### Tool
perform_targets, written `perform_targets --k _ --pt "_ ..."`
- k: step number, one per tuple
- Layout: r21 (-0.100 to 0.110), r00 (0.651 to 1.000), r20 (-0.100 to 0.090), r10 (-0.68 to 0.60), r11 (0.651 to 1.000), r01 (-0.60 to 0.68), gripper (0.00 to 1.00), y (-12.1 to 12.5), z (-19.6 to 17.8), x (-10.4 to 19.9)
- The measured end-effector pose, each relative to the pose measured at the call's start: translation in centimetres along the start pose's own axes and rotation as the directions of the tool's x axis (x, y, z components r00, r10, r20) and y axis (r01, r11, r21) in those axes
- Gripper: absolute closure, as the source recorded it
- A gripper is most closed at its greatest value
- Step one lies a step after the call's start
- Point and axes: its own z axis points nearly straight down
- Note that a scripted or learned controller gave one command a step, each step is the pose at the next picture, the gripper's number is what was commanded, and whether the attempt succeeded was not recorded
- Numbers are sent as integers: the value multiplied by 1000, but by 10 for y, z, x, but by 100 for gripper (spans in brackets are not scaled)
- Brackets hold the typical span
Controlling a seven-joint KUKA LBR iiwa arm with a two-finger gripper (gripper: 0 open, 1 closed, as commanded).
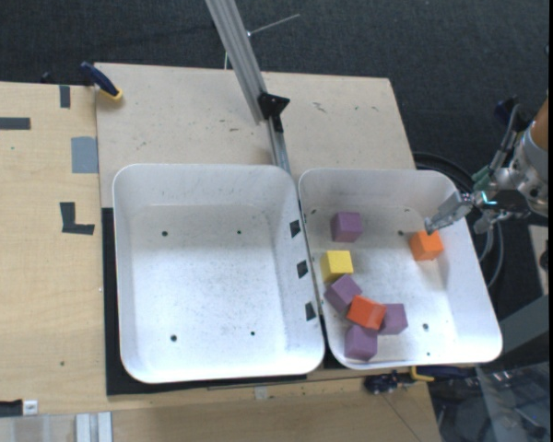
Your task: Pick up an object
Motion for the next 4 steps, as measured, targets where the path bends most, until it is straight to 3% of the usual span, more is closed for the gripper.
perform_targets --k 1,3,4 --pt "-4 1000 1 -1 1000 1 0 1 -2 0" --pt "1 1000 1 0 1000 0 0 8 90 1" --pt "3 1000 0 -1 1000 1 0 11 154 2"
